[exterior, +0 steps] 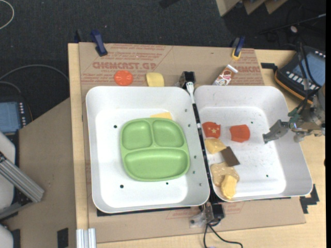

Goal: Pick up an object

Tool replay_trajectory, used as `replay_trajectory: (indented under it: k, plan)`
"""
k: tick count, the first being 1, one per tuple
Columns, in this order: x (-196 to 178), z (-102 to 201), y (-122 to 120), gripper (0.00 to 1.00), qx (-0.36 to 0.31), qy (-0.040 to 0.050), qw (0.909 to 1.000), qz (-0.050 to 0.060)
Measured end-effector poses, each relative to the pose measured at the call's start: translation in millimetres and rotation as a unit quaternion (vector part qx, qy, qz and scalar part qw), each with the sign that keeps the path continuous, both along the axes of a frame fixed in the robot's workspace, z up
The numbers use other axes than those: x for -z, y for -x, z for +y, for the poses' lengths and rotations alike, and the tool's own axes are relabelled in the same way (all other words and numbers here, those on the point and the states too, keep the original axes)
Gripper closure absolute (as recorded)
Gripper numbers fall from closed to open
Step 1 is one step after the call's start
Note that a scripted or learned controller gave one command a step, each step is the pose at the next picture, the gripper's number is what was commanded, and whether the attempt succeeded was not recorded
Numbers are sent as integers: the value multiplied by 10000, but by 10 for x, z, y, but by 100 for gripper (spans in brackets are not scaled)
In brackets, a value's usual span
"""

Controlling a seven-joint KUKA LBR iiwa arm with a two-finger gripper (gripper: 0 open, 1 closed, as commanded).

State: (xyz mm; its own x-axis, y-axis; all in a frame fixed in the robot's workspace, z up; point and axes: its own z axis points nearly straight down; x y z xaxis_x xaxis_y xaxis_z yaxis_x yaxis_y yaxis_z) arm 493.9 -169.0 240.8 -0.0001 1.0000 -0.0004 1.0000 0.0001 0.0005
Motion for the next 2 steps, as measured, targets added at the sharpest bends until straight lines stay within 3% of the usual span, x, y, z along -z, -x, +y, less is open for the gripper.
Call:
replay_trajectory:
  k: [1,2]
  plan:
    - [964,115,-1082,0,-26,3,10000,-14]
    - [1601,436,-619,0,-1,-21,10000,48]
